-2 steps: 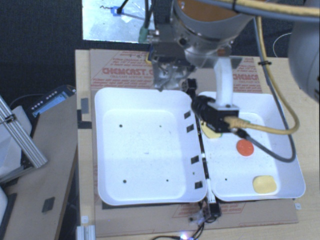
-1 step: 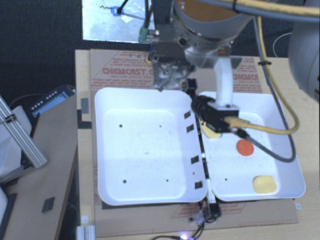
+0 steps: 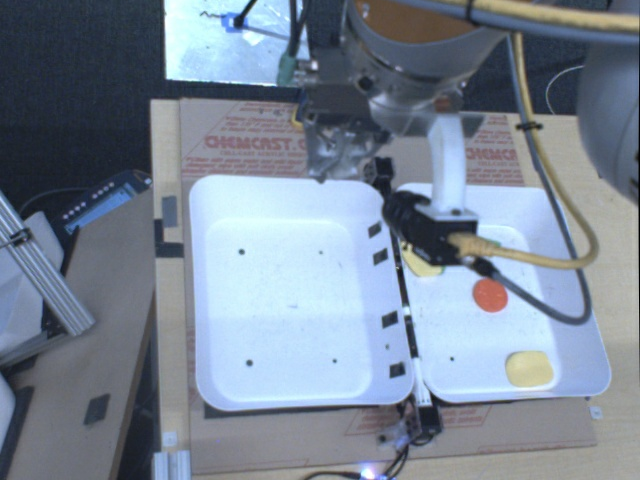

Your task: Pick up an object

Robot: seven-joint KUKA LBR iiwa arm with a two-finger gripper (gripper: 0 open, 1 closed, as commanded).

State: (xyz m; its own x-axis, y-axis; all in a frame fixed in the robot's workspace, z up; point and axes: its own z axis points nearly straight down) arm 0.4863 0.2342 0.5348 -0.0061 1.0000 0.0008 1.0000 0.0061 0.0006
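Observation:
In the right bin point(image 3: 575, 313) lie three small objects. An orange round piece point(image 3: 490, 296) sits near the middle. A yellow rounded block point(image 3: 529, 368) rests by the front right corner. A pale yellow piece point(image 3: 421, 262) lies near the left wall, partly hidden under a black unit. My gripper point(image 3: 345, 160) hangs above the far edge of the left bin point(image 3: 285, 298), close to the divide between the bins. It is well apart from all three objects, and I see nothing in it.
A black unit point(image 3: 432, 230) with a yellow cable point(image 3: 530, 260) hangs from a white post over the right bin's left part. Black clips point(image 3: 390, 318) run along the seam between the bins. Cardboard point(image 3: 240, 138) lies under both bins.

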